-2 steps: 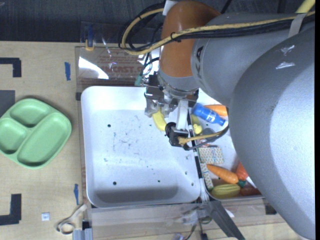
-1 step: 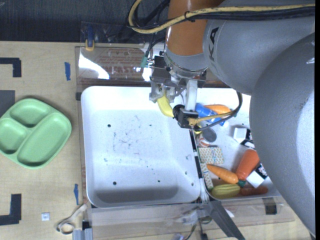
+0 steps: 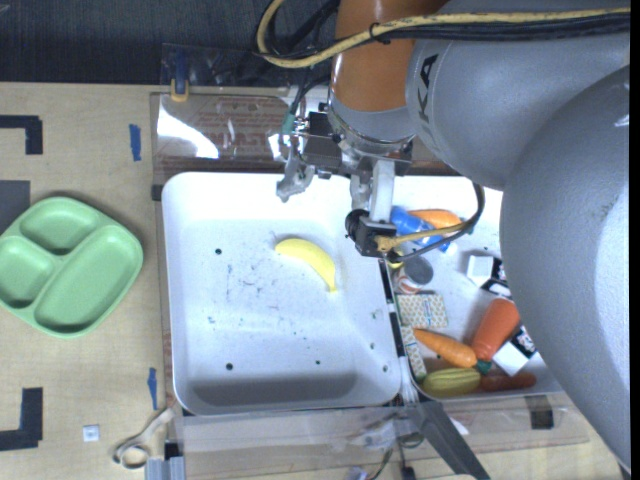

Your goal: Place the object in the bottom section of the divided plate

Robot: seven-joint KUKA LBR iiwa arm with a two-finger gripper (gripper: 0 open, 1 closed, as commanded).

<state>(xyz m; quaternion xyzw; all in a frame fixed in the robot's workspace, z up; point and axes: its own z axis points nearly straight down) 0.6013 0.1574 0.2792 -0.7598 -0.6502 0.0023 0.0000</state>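
Observation:
A yellow banana [image 3: 308,261] lies in the left white bin [image 3: 200,268], toward its back and right of centre. The green divided plate [image 3: 65,264] rests on the wooden bench to the left of that bin, with two small sections at its upper left and one long section at its lower right. My gripper [image 3: 295,181] hangs over the back edge of the left bin, above and slightly left of the banana, apart from it. Nothing shows in the gripper.
The right bin [image 3: 470,398] holds several toy foods: two carrots [image 3: 447,347], a yellow-green piece [image 3: 450,380], a blue and orange item [image 3: 420,220], a patterned card [image 3: 424,311]. The big grey arm covers the right side. Bare bench surrounds the plate.

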